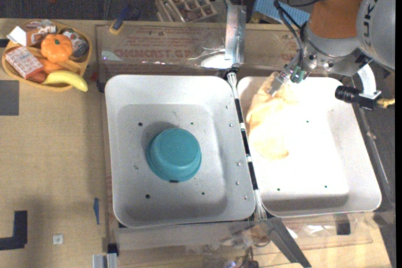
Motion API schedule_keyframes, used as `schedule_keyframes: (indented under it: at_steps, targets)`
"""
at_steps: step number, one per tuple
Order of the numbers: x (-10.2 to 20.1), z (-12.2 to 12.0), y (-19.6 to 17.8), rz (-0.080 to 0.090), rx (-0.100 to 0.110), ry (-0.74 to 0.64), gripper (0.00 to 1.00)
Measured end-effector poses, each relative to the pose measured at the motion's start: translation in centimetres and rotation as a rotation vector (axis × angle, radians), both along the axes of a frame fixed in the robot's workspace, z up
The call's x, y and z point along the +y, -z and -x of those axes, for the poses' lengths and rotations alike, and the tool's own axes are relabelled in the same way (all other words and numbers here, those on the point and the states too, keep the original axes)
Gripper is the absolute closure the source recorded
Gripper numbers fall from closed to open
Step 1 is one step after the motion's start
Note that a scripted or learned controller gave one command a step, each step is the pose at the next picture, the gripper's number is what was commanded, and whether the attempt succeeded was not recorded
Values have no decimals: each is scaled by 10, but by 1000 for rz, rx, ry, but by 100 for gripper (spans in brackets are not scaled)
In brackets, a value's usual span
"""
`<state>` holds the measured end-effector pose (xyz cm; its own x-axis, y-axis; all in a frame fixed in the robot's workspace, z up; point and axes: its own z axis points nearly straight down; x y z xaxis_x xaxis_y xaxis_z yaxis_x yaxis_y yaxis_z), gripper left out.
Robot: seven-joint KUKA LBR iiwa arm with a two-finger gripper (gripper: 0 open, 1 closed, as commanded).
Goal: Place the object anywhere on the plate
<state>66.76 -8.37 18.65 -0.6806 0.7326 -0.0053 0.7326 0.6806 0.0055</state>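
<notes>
Over the far corner of the bin (367, 188) nearer the arm's side, the gripper (287, 76) of a grey KUKA arm (370, 9) hangs low, its tip just above a pale yellow object (267, 125) that shows as a soft, blurred smear on the white floor. The object begins right under the gripper and spreads from there toward the camera, close against the bin's wall. Whether the gripper is open or closed cannot be told from this angle, and nothing shows clearly that it has hold of anything. The blur leaves the object's shape and material unclear as well.

The teal plate (174, 154) lies well apart from the gripper, across the two touching rims in the middle of the neighbouring bin (122, 103), with bare floor all round it. That open setting looks deliberate, since a drop anywhere on the plate would count.

By the look of it, the task is at its pick-up stage: the arm is posed over the object, not over the plate. The likely trouble is the wall beside the object, which leaves little room on that side for a clean grasp.

Farther off beyond the plate's bin, a basket (14, 66) of toy fruit sits on the bench, outside the work.
</notes>
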Motion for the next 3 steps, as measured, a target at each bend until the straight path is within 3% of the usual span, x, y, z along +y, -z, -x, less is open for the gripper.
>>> schedule_keyframes:
  at_steps: [1, 3]
  targets:
    - [-2, -1, -40, 1, 1, 3, 100]
    - [98, 3, -35, 3, 3, -794, 100]
